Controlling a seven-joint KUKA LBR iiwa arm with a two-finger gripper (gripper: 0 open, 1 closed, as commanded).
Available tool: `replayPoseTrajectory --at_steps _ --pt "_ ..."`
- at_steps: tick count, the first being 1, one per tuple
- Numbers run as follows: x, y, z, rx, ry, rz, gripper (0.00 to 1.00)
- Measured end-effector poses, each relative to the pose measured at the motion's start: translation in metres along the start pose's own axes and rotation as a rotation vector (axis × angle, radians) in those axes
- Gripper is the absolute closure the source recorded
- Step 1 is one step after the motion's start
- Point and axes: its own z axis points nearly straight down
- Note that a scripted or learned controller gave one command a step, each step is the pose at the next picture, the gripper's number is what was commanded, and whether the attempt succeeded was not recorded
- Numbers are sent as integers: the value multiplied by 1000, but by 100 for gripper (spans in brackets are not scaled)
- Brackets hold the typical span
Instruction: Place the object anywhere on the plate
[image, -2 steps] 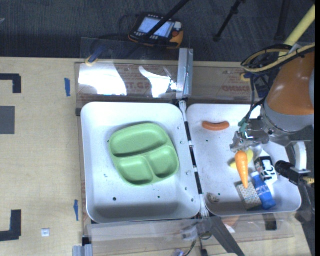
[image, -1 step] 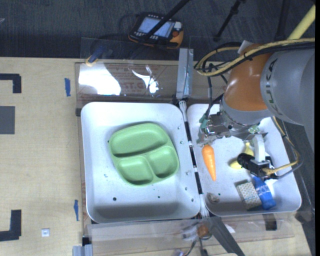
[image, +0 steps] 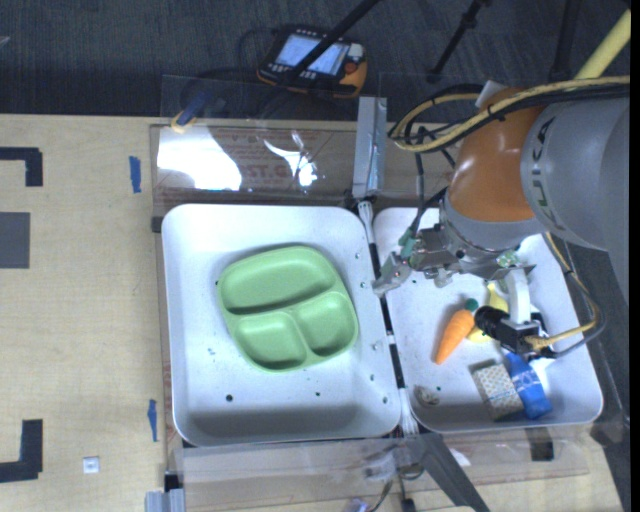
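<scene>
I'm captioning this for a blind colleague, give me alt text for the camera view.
A green divided plate sits in the left white bin; the grey arm's gripper hangs over the right bin, which holds a toy carrot, a blue item and other small objects.

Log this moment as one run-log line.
arm: over right bin | plate: left bin, nothing on it | carrot: right bin, beside other items | placement: not yet done
</scene>
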Motion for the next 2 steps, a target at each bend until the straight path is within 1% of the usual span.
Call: replayPoseTrajectory --at_steps 1,2 --pt "-11 23 -115 0 -1 -50 0" --pt "-10 24 -126 -3 -3 -53 100"
